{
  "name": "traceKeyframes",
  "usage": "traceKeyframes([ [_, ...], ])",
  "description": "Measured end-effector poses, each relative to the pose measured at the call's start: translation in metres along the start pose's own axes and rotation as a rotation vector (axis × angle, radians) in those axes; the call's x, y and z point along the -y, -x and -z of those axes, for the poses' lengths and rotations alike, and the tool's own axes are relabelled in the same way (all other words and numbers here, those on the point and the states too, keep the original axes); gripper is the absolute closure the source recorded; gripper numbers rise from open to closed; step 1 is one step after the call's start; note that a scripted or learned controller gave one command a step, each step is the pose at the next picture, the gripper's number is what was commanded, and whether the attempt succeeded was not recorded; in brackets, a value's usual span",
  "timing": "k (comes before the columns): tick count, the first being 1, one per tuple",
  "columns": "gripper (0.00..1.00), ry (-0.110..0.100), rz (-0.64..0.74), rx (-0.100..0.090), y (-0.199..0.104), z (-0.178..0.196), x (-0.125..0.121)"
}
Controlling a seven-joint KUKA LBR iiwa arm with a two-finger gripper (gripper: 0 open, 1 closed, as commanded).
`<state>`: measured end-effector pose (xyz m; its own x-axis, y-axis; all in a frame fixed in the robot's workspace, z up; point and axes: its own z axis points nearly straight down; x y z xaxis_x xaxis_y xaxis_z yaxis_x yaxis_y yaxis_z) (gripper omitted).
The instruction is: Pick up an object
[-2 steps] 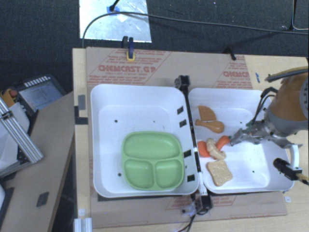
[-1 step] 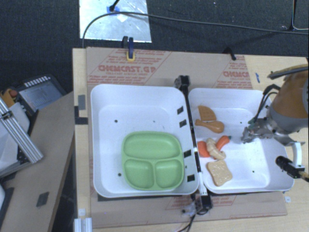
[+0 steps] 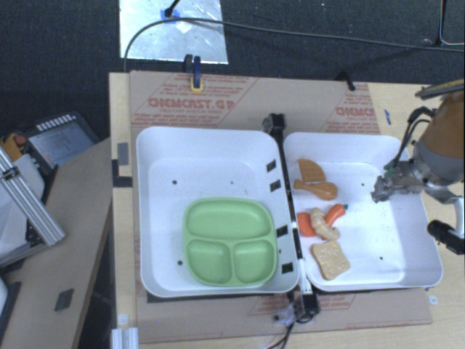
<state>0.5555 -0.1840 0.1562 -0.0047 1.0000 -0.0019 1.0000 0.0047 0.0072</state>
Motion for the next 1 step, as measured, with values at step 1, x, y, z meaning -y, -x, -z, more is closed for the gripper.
traceKeyframes([
  [1,1.0,0.0,0.001,0.0,-0.0065,0.0538,-0.0102],
])
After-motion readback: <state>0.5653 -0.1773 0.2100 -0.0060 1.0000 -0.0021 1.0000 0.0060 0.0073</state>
